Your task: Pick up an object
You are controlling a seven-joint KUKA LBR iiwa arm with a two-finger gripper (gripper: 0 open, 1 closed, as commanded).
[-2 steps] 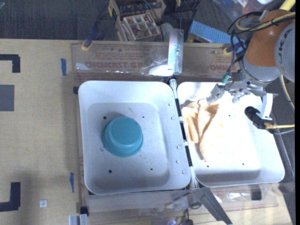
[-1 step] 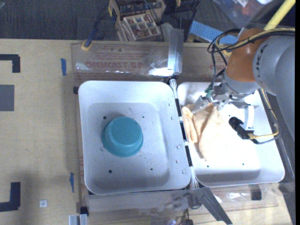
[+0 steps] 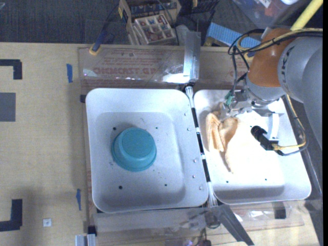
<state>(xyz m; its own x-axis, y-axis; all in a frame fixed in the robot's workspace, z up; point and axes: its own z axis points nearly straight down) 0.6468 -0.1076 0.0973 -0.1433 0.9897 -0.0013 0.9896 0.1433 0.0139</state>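
Grey and bulky, the arm with its orange band fills the upper right and stands closest to the lens, reaching down over the right-hand bin.

Starting from the left, the left bin is a shallow white tray with rounded corners and a recessed floor marked by a few dark specks. A teal bowl sits upside down a little left of its centre, round, smooth and plastic-looking, well apart from every wall, with open floor all around it, widest toward the right and near edges.

A thin raised seam divides the two bins where their rims meet. Just right of that seam, in the right bin, lies a pale orange-tan cloth-like thing, soft, crumpled and folded into long drooping lobes, its lower tip trailing toward the bin's middle. It lies near the left wall and toward the far end, leaving the near half of the floor open.

At its upper end is the gripper, touching or just above the topmost fold; whether its fingers are apart or closed on the fabric I cannot tell. A black cylindrical part and looping cables hang off the wrist to the right.
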